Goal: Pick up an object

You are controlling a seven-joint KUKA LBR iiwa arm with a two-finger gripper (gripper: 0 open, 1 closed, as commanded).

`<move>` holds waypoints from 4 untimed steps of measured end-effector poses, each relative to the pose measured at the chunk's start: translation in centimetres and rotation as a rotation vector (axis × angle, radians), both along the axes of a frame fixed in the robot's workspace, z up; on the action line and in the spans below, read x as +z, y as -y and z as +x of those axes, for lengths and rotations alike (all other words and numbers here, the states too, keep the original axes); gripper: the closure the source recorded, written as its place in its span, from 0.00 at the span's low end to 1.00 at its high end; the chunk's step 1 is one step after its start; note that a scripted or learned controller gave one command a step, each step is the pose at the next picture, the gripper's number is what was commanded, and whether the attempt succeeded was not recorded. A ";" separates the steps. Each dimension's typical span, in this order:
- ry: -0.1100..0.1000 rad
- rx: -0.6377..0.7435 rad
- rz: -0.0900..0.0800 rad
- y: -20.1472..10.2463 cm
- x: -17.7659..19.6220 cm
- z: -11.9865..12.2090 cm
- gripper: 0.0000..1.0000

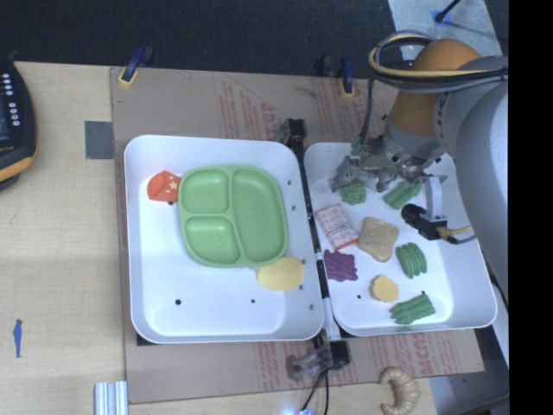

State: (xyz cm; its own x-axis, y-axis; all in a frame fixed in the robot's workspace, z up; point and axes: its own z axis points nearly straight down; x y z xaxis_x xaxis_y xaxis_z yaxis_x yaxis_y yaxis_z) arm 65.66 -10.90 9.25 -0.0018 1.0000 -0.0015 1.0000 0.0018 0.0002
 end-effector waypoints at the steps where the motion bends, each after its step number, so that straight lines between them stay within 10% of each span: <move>1: -0.004 0.002 0.002 -1.1 0.0 0.0 0.00; 3: -0.006 0.004 0.001 -1.4 -0.1 -0.1 0.00; 4: 0.000 -0.003 -0.001 5.5 0.0 0.0 0.00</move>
